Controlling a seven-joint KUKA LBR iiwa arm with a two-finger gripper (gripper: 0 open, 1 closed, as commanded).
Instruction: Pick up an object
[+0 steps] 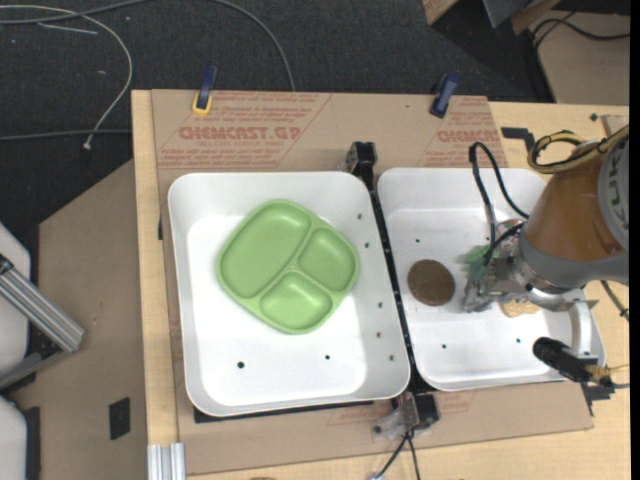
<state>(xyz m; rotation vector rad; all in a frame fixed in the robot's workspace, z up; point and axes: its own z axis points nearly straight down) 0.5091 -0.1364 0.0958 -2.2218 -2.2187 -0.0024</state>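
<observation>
Tool (488, 293) low in right bin (450, 358), grip state unreadable, just right of brown disc (431, 281): disc looks light, stiff, flat, likely best pinched across its edges.

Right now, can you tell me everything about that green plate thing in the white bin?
The green divided plate is pale lime and looks like smooth plastic. It has rounded corners and raised ridges splitting it into three compartments: one long one on its upper-left side and two smaller ones on its lower-right side. It lies flat, turned at a diagonal, near the middle of the left white bin. It rests on the bin floor alone, with nothing in its compartments.
</observation>
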